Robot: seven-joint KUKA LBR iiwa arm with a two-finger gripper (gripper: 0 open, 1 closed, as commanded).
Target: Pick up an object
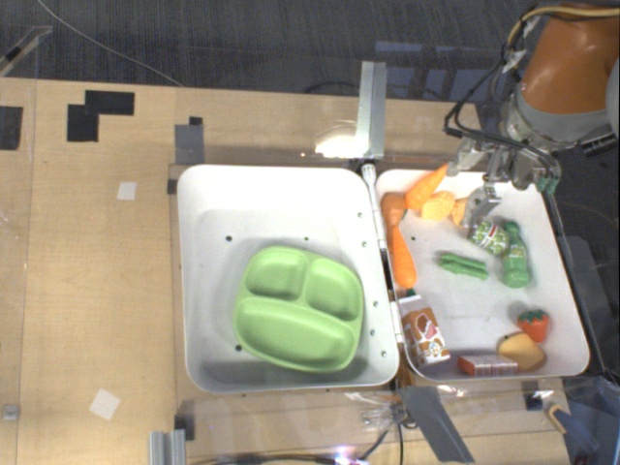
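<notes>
The claw (481, 208) hangs low over the far part of the right bin (572, 303), its tip just above or touching the green bottle (508, 248) that lies beside the orange piece (433, 194); whether it is released or clenched cannot be told from this slanted view. The step in hand looks like the reach onto a target, with nothing lifted yet. The next move calls for settling squarely around the bottle, clear of its crowded neighbours, before closing and rising.

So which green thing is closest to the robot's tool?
The green bottle with the red-and-white label, right below the tool; the flat green pod lies further off.
</notes>
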